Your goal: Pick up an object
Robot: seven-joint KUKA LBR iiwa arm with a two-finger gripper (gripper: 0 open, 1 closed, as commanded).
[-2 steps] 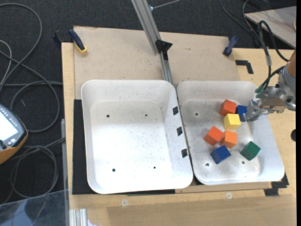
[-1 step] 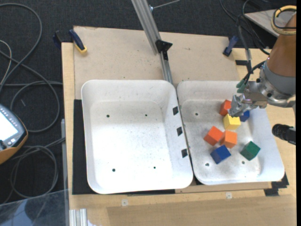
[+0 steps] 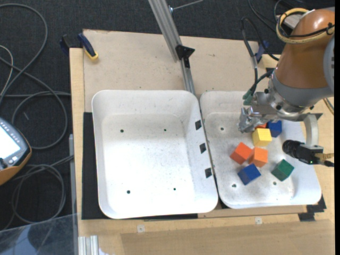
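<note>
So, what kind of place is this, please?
Probably a robotics lab bench, not a home or factory line: a robot arm over two white bins, small colored blocks for grasp tests, and loose cables on the floor.

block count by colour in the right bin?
Orange blocks: 2
Blue blocks: 2
Yellow block: 1
Green block: 1
Total: 6, all in the right bin
</note>
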